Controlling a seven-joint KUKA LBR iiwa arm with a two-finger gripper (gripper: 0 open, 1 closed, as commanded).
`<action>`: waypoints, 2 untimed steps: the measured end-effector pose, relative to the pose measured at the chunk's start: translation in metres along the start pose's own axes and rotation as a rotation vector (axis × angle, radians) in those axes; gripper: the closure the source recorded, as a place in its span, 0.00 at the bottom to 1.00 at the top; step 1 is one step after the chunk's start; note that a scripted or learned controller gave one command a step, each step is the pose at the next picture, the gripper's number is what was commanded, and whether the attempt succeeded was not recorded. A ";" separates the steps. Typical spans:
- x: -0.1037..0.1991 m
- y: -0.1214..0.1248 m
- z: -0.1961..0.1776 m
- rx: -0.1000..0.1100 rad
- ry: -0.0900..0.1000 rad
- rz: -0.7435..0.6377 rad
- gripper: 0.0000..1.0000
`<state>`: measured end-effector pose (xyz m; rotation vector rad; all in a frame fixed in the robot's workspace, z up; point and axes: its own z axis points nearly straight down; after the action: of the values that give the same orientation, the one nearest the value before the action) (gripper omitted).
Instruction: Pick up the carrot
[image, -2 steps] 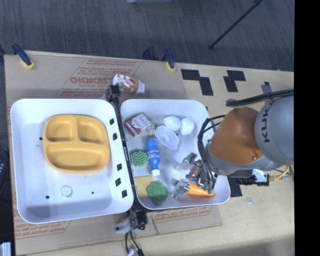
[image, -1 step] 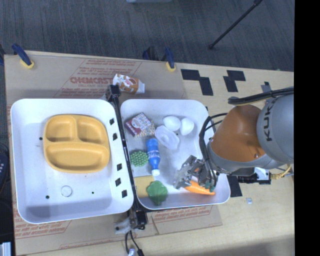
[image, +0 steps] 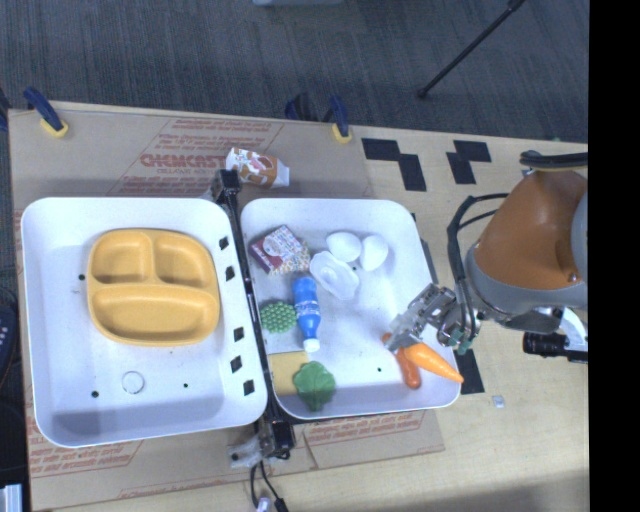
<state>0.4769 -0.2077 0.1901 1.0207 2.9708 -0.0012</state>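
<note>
The orange carrot (image: 428, 362) lies in the front right corner of the right bin (image: 395, 215), with its pointed end reaching over the bin's right rim. My gripper (image: 418, 322) hangs low right above the carrot's upper left end and looks close to or touching it. I cannot tell whether the carrot is held. The grey arm with its orange band (image: 530, 240) comes in from the right.
The right bin also holds a blue and white bottle (image: 306, 314), a green ball (image: 279, 316), broccoli (image: 314, 384) on a yellow piece, white cups (image: 345, 262) and a snack packet (image: 279, 249). A yellow divided plate (image: 153, 285) sits in the left bin (image: 60, 400).
</note>
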 end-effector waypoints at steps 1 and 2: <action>-0.001 -0.003 0.014 0.001 0.004 0.252 1.00; 0.000 -0.001 0.099 0.001 0.004 0.755 1.00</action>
<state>0.4760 -0.2084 0.0914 2.0462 2.3886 -0.0002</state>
